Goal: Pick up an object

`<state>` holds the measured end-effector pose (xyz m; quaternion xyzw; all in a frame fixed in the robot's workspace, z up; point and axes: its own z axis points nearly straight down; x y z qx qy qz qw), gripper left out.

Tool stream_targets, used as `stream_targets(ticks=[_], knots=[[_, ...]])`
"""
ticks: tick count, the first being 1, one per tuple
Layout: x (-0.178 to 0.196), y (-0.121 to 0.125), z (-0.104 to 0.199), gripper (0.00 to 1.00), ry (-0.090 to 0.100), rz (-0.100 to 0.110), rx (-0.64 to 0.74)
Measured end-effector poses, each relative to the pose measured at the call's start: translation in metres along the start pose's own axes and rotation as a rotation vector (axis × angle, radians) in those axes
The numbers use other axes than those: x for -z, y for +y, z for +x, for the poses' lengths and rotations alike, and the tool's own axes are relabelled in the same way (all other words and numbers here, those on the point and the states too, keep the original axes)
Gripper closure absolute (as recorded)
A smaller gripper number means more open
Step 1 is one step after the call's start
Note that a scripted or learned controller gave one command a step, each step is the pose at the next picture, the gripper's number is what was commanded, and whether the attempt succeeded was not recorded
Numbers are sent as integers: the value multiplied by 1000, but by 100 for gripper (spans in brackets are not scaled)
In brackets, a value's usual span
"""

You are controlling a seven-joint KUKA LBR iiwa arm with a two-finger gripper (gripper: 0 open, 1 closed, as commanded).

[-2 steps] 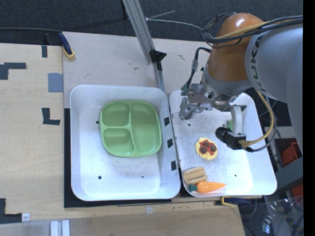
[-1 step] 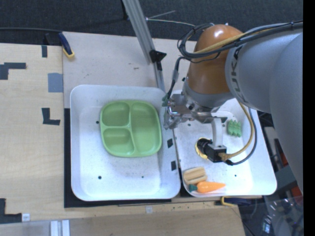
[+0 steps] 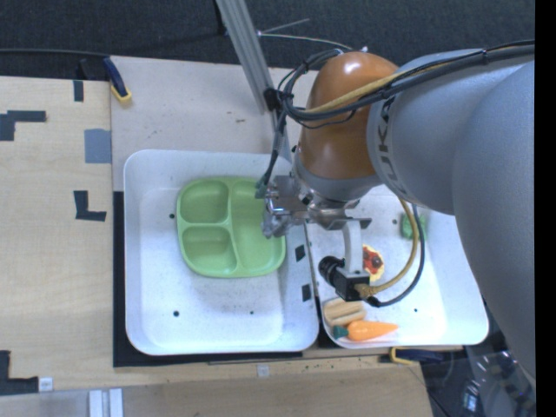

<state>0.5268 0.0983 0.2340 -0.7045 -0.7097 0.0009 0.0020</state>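
The surface (image 3: 52, 233) carried two bins; my gripper (image 3: 276, 208), state indeterminate, overhung the green tray's (image 3: 217, 228) right rim, where a squarely centred rim grasp seemed advisable.

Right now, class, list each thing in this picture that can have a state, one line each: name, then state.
green divided tray: lying flat and right way up in the left bin, compartments bare.
left bin: holding the tray.
right bin: holding small items near its front edge.
toy carrot: lying on its side in the right bin.
pincer: low over the tray's right edge; open or shut cannot be told.
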Motion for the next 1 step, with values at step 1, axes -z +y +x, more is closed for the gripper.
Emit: stream_targets(ticks=[1], knots=[[0,1,-3,0,-2,-1,-4]])
